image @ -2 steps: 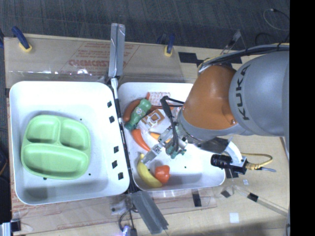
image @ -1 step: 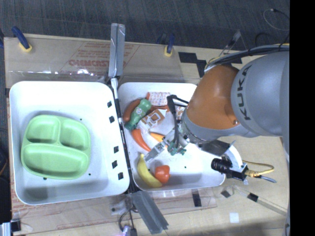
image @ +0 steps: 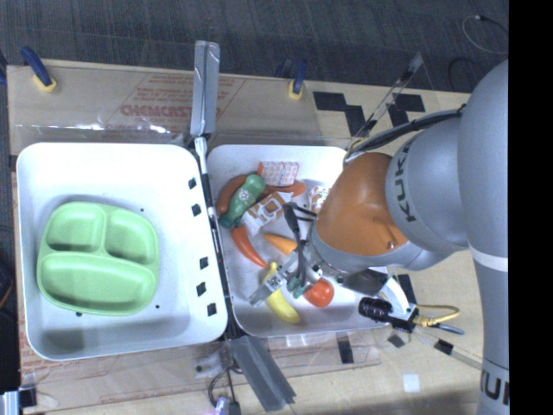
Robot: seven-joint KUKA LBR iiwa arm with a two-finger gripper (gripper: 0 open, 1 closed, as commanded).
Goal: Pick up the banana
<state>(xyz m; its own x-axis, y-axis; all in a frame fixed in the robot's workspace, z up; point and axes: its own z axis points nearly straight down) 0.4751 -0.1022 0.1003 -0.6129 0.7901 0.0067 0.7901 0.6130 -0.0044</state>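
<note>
The small yellow plastic banana (image: 282, 304) lies near the front edge of the right shallow white bin (image: 341, 325), just beside a round red toy tomato (image: 319, 293), with an orange toy carrot (image: 280, 243), a long orange-red toy pepper (image: 249, 247) and a green bottle-shaped toy with a white label (image: 243, 199) farther back in the same bin. The grey arm's gripper (image: 281, 282) hangs low directly over the banana's upper end, and whether its fingers are spread or closed cannot be told from this angle. The left white bin (image: 34, 167) on the counter holds a light green three-compartment plastic tray (image: 97, 256).
</note>
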